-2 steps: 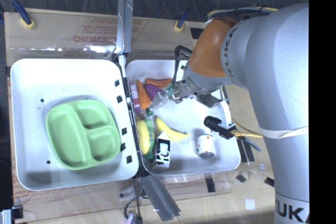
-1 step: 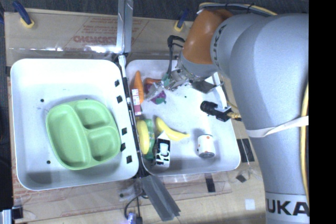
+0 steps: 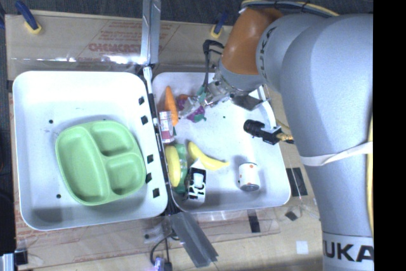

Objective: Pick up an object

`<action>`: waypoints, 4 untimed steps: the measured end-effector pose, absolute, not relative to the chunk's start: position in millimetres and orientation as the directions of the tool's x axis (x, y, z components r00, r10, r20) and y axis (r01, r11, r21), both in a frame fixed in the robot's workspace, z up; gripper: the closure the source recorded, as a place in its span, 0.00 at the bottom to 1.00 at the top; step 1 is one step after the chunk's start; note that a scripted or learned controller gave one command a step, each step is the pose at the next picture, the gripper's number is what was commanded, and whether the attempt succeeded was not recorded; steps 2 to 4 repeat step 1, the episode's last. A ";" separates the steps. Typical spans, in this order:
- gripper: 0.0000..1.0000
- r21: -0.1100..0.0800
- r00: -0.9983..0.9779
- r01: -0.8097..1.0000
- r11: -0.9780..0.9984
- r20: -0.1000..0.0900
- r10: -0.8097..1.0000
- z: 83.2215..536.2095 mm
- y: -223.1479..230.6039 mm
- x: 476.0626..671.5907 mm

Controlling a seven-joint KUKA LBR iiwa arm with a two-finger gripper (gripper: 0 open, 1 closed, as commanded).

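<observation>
Purple toy point(image 3: 194, 112) just beside end effector point(image 3: 204, 98).

Glossy white plastic bins point(image 3: 25, 136); matt green plastic tray point(image 3: 101, 162); smooth grey arm point(image 3: 323, 73).

Two bins side by side on a bench

Left bin point(image 3: 25, 136): divided tray point(image 3: 100, 162) inside. Right bin point(image 3: 279, 193): carrot point(image 3: 170, 102) and small bottle point(image 3: 165, 126) along left wall, corn cob point(image 3: 172, 165) nearer, banana point(image 3: 208, 159) beside it, cup point(image 3: 248, 176) further right, gripper point(image 3: 204, 98) at far end.
</observation>
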State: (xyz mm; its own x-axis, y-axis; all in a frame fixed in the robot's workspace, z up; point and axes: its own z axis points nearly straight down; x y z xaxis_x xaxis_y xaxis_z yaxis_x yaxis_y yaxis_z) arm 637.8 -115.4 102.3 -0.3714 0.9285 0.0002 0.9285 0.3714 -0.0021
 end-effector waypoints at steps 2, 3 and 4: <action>1.00 0.001 -0.355 0.935 0.355 0.000 0.935 193.0 -43.7 648.7; 1.00 0.001 -0.355 0.935 0.355 0.000 0.935 193.0 -43.7 648.7; 1.00 0.001 -0.355 0.935 0.355 0.000 0.935 193.0 -43.7 648.7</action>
